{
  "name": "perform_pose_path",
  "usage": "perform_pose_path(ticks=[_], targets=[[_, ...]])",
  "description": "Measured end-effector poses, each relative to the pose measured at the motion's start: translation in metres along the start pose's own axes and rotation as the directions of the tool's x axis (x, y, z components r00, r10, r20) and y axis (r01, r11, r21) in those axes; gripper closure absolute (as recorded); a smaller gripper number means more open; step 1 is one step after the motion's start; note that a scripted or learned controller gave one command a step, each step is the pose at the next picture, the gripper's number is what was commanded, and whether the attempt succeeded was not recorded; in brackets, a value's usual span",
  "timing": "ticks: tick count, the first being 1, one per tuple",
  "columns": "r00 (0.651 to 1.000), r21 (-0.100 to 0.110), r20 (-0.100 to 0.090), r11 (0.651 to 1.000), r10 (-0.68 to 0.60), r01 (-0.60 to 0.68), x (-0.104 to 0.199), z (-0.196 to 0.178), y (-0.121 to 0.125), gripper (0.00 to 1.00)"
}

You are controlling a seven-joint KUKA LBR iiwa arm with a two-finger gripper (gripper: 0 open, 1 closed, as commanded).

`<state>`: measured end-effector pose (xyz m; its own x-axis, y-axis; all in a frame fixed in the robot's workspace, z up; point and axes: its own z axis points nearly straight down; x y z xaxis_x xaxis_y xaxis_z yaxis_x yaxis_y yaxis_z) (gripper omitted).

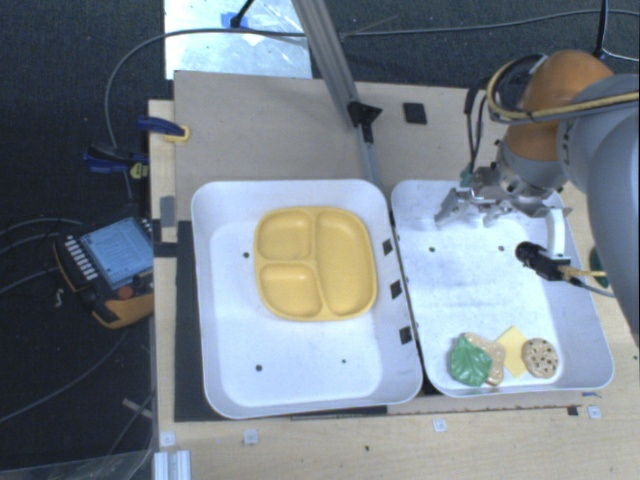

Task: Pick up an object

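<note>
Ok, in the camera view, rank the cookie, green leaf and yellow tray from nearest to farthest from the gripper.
1. Cookie, right bin's near corner, closest to the gripper.
2. Green leaf, just left of the cookie; nearly tied.
3. Yellow tray, left bin, farthest.

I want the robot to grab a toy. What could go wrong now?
1. The gripper hangs at the right bin's far end, while the green toy, yellow piece and cookie huddle in the near corner.
2. They touch or overlap, so one grab may nudge the others or slip.

Green leaf (468, 361), yellow wedge (513, 348), cookie (540, 357); right bin's near corner.
</note>
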<state>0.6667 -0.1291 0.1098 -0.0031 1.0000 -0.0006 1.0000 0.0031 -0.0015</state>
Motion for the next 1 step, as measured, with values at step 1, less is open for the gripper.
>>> perform_pose_path(ticks=[1], targets=[[1.0, -0.004, 0.001, 1.0, -0.002, 0.002, 0.0002, 0.025, 0.0011, 0.0]])
